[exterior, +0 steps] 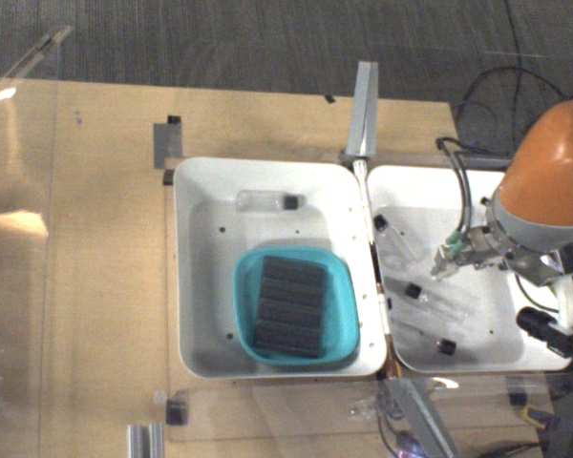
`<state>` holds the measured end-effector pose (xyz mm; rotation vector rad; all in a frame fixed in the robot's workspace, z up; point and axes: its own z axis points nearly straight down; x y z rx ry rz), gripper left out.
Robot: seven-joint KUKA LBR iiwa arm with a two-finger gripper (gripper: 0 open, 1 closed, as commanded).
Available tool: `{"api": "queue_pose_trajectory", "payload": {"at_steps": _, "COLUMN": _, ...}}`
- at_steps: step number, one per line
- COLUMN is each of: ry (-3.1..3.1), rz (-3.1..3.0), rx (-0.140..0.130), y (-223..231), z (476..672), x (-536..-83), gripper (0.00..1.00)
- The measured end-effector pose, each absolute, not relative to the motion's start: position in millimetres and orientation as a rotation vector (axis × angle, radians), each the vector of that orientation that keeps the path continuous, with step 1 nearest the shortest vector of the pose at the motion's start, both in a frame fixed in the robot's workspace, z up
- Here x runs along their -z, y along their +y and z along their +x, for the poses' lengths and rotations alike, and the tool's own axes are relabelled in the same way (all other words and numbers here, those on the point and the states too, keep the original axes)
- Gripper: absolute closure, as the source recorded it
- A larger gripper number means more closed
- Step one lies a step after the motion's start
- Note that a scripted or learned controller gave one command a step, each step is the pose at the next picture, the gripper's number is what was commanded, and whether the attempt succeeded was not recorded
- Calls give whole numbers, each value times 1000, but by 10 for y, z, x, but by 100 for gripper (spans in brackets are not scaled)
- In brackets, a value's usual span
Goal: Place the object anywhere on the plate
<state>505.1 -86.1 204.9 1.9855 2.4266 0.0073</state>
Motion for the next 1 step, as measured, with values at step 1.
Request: {"api": "queue_pose_trajectory", "payload": {"at_steps": 1, "ry": 2515, "rz": 1877, "rx": -6, "y": -185, "z": 4886, "x": -1845, "gripper": 100}}
